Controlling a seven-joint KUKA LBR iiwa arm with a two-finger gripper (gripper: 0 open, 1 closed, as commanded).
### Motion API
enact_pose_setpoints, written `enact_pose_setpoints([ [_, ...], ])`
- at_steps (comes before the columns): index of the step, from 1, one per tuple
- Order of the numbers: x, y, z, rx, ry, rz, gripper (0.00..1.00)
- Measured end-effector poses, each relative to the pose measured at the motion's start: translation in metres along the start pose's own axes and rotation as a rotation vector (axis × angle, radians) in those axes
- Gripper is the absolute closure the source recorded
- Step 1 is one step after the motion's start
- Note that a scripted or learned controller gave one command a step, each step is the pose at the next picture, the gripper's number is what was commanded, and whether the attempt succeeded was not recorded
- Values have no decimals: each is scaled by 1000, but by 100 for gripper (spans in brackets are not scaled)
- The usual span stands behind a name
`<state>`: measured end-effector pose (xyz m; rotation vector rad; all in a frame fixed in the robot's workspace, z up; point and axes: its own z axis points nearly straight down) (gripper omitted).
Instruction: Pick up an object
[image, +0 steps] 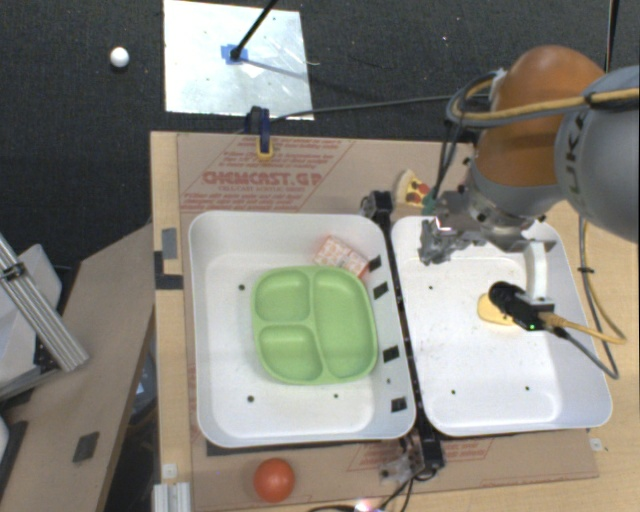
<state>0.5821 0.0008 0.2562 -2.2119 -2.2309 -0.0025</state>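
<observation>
Orange ball (272, 480): nearest the camera, on the bench outside both bins, well apart from the gripper (437, 248) and toward the view's lower left of it.
Gripper position: low over the far-left corner of the right bin (500, 390), just beside the wall it shares with the left bin (215, 400).
Gripper state: cannot tell from this angle whether it is spread or closed. Nothing is seen held in it.
Candidate object: yellow piece (489, 310), lying on the floor of the right bin.
Key relation: the yellow piece lies toward the view's right of the gripper and nearer the camera. It is near but clearly apart, with bare bin floor between.
Long axis of yellow piece: not readable, as only part of its outline shows.
Other candidates: green divided tray (313, 325) in the left bin, across the shared wall toward the view's left of the gripper. A small pink patterned item (342, 254) sits at the tray's far edge, about level with the gripper.
Outside bins: small yellow-and-red item (411, 186) on the bench, beyond the gripper on the far side.
Judgement: the yellow piece is the closest target. Reaching it needs a shift toward the view's right and toward the camera before descending.
Risk: it looks flat and low, so a closing grip may slide over it.
</observation>
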Motion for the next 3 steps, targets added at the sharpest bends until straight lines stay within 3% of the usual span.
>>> enact_pose_setpoints([
  [2,93,-42,16,2,0,1,100],
  [3,91,-42,15,0,0,5,0],
])
